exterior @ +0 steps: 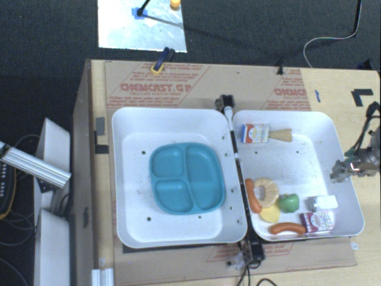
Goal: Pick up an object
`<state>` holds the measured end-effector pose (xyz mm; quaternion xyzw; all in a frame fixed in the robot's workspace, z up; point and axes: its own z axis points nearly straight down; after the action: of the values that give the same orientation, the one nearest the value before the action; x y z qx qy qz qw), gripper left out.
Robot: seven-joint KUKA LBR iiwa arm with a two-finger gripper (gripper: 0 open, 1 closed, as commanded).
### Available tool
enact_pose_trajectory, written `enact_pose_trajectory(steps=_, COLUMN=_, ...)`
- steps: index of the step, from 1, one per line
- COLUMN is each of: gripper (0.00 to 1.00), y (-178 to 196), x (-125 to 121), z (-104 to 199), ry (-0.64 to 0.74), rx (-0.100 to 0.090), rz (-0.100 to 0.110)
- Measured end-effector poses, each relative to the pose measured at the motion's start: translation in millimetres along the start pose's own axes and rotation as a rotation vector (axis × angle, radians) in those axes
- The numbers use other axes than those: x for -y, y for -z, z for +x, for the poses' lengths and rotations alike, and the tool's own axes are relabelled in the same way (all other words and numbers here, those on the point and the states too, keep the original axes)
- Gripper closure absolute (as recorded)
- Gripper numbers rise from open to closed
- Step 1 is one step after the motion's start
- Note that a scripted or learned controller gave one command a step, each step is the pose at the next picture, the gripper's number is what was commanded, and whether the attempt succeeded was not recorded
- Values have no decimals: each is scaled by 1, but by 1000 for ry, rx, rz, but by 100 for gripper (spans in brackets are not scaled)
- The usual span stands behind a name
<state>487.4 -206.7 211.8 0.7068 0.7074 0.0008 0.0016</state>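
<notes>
Gripper (351, 167), finger spacing indiscernible, at right bin's (342, 139) 3 o'clock rim; centre floor open; two sausages (252, 195) at 6.

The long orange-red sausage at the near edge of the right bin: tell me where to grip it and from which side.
Grip the long orange-red sausage at its middle, from straight above, fingers closing across its narrow width. It lies flat, lengthwise along the right white bin's near wall, with a red-and-white carton touching its right end, so the ends look crowded.
</notes>
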Motion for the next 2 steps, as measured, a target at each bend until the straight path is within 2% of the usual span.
enact_pose_trajectory(steps=1, gripper=100, y=20, x=0, z=0, ry=2, rx=0, rz=0)
enact_pose_trajectory(steps=2, gripper=100, y=0, x=0, z=14, ry=2, rx=0, rz=1)
